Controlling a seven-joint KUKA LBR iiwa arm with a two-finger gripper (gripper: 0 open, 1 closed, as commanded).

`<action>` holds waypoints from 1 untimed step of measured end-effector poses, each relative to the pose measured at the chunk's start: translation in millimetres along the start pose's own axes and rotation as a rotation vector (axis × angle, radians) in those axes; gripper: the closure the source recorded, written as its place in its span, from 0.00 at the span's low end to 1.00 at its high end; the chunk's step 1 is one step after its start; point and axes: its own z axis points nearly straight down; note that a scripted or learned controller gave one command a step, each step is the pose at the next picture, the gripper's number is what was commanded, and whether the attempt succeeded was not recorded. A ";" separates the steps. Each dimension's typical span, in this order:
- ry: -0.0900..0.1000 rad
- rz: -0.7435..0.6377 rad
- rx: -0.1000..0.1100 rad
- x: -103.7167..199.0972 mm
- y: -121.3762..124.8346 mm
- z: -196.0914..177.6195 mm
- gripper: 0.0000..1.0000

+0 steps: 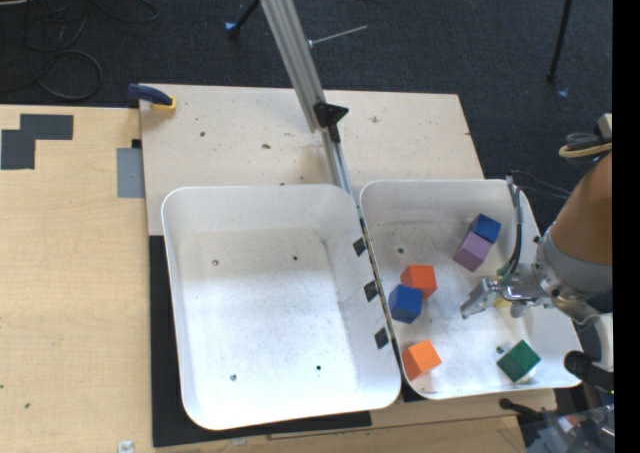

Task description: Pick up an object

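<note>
Several small blocks lie in the right bin [440, 196]: a blue block [485, 229] touching a purple block [472, 251] at the back, an orange block [420, 279] beside a second blue block [405, 303] in the middle, another orange block [422, 357] at the front left, and a green block [518, 361] at the front right. My gripper [477, 299] reaches in from the right and hovers low over bare bin floor, right of the middle orange and blue blocks. It is open, with nothing between its fingers.
The left bin [190, 211] sits beside the right one, with a shared divider wall [368, 271] carrying black clips. A slanted aluminium bar [300, 61] rises from the back of the divider. A blue and yellow clamp [152, 96] lies on the bench's far left corner.
</note>
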 end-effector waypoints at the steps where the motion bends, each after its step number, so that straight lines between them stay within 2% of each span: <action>1: -0.001 0.001 -0.007 0.3 1.0 44.3 0.00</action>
